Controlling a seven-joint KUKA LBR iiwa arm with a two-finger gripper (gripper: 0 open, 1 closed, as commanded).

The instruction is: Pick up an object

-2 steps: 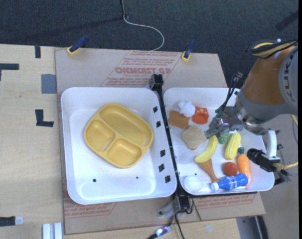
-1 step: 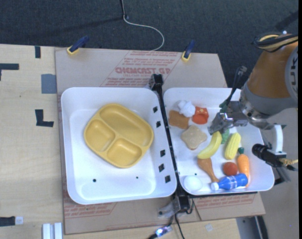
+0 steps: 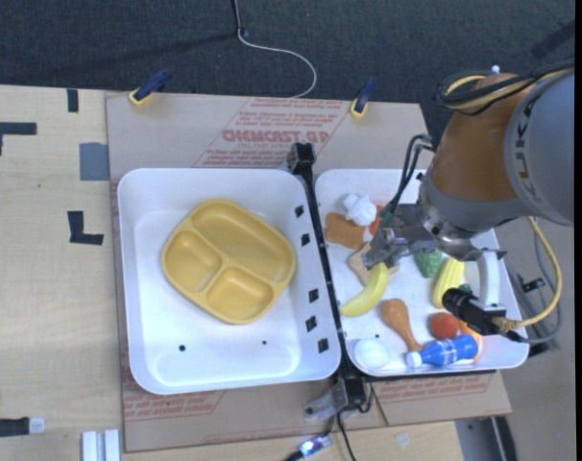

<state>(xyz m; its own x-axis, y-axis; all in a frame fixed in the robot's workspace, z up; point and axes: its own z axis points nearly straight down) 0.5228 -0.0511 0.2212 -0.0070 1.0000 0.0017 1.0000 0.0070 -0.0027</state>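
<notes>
My gripper (image 3: 385, 251) hangs low over the right bin (image 3: 406, 365), its dark fingers down among the toy food. Right below it lies a yellow banana (image 3: 365, 294), with a tan flat piece beside the fingertips. An orange wedge (image 3: 343, 230) and a white piece (image 3: 358, 206) lie to the gripper's upper left. A brown drumstick (image 3: 400, 321), a white egg (image 3: 372, 353), a blue bottle (image 3: 448, 352), a red-orange piece (image 3: 445, 327), a green piece (image 3: 428, 261) and a yellow piece (image 3: 447, 279) fill the bin's lower right. The arm hides part of the bin.
The left bin (image 3: 137, 286) holds a yellow three-compartment plate (image 3: 228, 259). A black divider with clips (image 3: 312, 248) separates the bins. Both stand on cardboard (image 3: 272, 133) with a cable (image 3: 272, 51) behind.
</notes>
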